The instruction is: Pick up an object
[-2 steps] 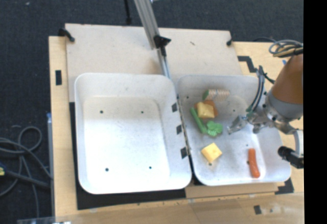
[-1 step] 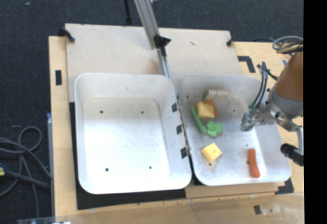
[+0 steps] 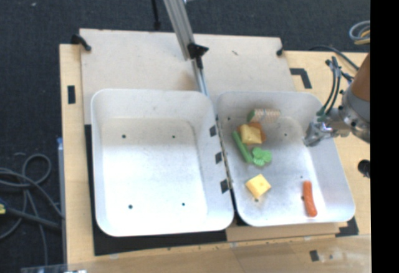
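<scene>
The gripper (image 3: 313, 135) hovers over the right bin's (image 3: 330, 169) right edge; I cannot tell how its jaws stand. A yellow block (image 3: 257, 186) and orange carrot (image 3: 308, 198) lie nearer.

Floor (image 3: 37, 10): dark speckled carpet on all sides of the bench. Bench (image 3: 72, 141): pale wood top with a lighter board (image 3: 137, 60) laid across its far half. Aluminium rail (image 3: 174, 10): slanting up from the far edge. Cables (image 3: 25, 178): looped on the floor, near-left corner.
</scene>
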`<state>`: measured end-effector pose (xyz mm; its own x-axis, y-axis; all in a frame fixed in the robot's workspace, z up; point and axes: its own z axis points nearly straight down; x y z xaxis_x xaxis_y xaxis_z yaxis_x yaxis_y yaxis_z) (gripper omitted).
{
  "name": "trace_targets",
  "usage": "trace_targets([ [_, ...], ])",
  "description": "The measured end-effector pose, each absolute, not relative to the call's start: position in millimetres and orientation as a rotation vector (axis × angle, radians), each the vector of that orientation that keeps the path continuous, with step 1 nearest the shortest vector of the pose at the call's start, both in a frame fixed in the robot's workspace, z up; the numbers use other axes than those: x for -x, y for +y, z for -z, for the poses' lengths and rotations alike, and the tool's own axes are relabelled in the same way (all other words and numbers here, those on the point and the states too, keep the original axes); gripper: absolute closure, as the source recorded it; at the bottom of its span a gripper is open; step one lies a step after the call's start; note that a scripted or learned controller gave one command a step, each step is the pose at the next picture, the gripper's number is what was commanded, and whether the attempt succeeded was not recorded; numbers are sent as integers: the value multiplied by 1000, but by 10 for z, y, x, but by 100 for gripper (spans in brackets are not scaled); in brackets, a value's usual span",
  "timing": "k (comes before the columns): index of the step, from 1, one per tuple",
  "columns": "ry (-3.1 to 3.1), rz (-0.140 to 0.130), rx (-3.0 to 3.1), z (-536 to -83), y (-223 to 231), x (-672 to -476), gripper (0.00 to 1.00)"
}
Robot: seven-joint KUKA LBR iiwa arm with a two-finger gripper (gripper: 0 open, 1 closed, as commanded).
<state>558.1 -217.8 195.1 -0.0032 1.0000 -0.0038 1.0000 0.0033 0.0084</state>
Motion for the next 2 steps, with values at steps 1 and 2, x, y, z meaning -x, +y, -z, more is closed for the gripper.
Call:
trace_targets([
  [1, 2219, -4, -2211, -2518, -2261, -5674, 100],
  [2, 2221, -4, -2212, -2990, -2277, -5685, 100],
])
